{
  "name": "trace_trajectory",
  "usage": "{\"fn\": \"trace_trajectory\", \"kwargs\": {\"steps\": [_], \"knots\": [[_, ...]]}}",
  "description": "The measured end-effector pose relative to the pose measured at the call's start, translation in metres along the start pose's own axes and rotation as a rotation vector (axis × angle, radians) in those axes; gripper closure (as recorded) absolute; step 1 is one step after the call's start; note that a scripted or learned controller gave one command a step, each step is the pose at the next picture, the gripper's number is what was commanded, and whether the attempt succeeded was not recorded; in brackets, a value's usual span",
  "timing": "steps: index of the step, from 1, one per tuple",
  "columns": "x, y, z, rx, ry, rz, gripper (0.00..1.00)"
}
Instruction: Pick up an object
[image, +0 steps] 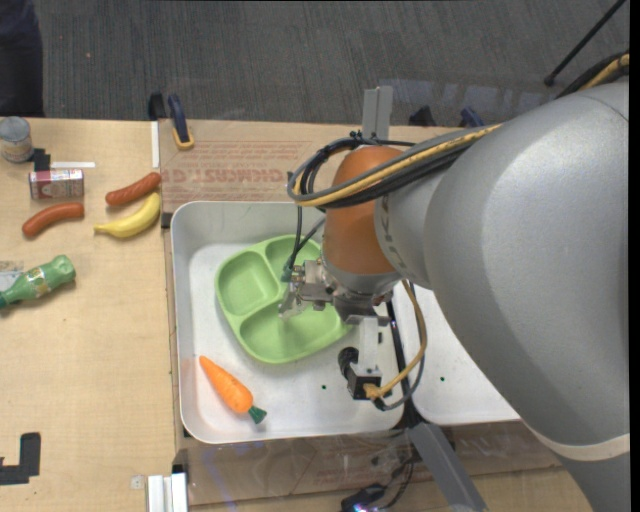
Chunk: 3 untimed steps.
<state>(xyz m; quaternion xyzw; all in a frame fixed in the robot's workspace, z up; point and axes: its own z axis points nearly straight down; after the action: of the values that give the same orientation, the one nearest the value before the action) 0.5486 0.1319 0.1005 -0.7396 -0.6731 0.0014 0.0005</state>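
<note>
The gripper (300, 297) sits low over the green plate (262, 300) mid-bin, seemingly for its rim, carrot (228, 388) by the near wall; grip state unclear.

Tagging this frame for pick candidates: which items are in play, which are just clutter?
In play, in the bin:
green plate
carrot
claw, over the plate

Clutter, on the bench left of the bin:
banana
two sausages
green bottle
small carton
</note>
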Motion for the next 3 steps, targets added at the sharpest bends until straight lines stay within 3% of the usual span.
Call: {"fn": "trace_trajectory", "kwargs": {"steps": [1,2,3], "knots": [[-0.002,0.000,-0.008,0.003,-0.002,0.005,1.00],[0.092,0.026,-0.001,0.007,-0.009,0.282,1.00],[0.048,-0.076,0.009,0.001,0.000,0.338,1.00]]}}
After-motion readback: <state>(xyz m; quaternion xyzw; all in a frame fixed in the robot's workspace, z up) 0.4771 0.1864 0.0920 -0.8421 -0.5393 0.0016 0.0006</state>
